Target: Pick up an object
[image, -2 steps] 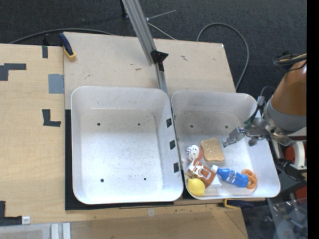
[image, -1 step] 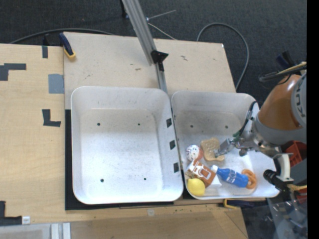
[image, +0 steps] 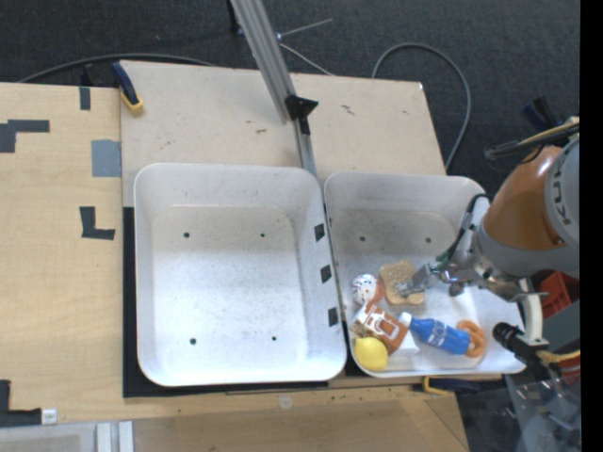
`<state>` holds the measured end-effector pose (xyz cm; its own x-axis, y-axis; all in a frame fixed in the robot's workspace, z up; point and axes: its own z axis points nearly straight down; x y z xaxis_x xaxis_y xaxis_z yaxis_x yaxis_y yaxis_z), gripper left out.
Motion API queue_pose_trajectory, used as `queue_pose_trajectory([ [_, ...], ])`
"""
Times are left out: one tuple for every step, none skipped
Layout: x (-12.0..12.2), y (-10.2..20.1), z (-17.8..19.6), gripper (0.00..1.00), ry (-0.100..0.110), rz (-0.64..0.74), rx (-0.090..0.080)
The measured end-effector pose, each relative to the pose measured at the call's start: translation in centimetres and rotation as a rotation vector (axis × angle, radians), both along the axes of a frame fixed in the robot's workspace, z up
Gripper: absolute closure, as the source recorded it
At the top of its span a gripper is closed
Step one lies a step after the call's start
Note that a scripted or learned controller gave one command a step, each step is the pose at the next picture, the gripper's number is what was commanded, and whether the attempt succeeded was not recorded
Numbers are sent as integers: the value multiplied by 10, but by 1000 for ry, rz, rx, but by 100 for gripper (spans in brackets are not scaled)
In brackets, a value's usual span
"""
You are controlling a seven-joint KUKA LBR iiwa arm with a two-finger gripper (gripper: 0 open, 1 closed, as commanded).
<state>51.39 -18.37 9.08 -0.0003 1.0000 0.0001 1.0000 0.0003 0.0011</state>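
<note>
Reaching in from the frame's right, the pincer [image: 439, 273] hovers beside a tan piece [image: 399, 281] in the right bin [image: 396, 196]; whether it grips, I cannot tell. One blue bottle [image: 441, 335], one yellow ball [image: 371, 353] lie lower.

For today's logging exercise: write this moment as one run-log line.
arm: over right bin | gripper: beside tan object | blue bottle, yellow ball: lying in bin | grasp: none seen

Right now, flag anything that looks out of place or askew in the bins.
Nothing looks spilled or broken. The objects sit crowded in the right bin's near corner: yellow ball, blue bottle lying flat, tan piece by the tool.
</note>
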Motion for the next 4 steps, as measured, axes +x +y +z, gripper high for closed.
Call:
queue_pose_trajectory([
  [1, 0, 12, 100, -4, 1, -2],
  [-2, -10, 64, 100, -2, 0, -2],
  [1, -15, 126, 100, -4, 1, -3],
  [2, -15, 169, 100, -2, 1, -2],
])
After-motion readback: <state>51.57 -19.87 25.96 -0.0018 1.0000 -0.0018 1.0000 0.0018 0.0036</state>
